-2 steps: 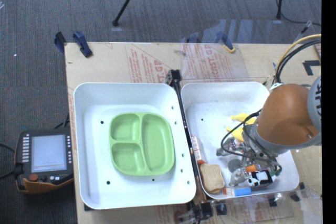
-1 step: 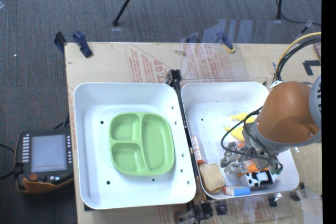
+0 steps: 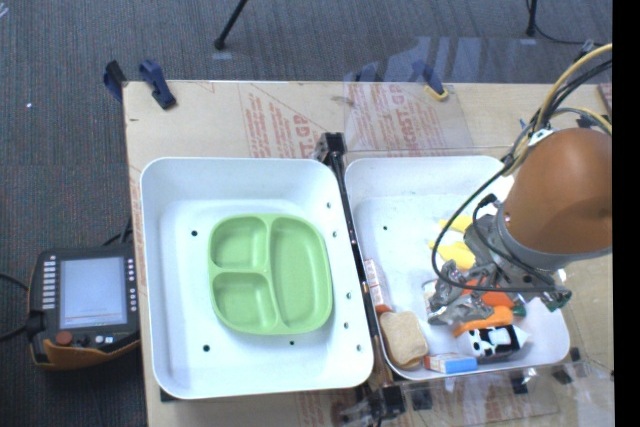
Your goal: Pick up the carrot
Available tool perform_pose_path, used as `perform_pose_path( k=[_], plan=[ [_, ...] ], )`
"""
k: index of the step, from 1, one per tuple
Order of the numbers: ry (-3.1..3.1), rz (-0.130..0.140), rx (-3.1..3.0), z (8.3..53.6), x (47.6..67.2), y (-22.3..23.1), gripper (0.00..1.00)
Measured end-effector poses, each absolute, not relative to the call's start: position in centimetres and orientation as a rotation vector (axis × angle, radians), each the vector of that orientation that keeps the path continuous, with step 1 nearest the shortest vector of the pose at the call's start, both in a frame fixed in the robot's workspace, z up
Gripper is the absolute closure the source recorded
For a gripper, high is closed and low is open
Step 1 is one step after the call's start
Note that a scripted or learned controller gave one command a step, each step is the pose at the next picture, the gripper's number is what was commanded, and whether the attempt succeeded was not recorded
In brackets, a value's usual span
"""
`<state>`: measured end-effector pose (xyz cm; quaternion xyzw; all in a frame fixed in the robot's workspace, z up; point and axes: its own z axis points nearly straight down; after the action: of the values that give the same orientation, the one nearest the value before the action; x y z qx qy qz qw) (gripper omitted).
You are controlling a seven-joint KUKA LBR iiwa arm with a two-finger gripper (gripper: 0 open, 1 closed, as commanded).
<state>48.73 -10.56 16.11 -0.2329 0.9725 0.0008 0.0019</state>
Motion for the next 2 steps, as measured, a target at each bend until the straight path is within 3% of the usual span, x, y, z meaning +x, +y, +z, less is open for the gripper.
perform_pose_path(
  k=[1, 2],
  plan=[
    [3.022, 0.003, -0.850, 16.5, 51.0, -11.5, 1.00],
    [3.079, 0.002, -0.605, 17.3, 54.1, -17.1, 1.00]
  ],
)
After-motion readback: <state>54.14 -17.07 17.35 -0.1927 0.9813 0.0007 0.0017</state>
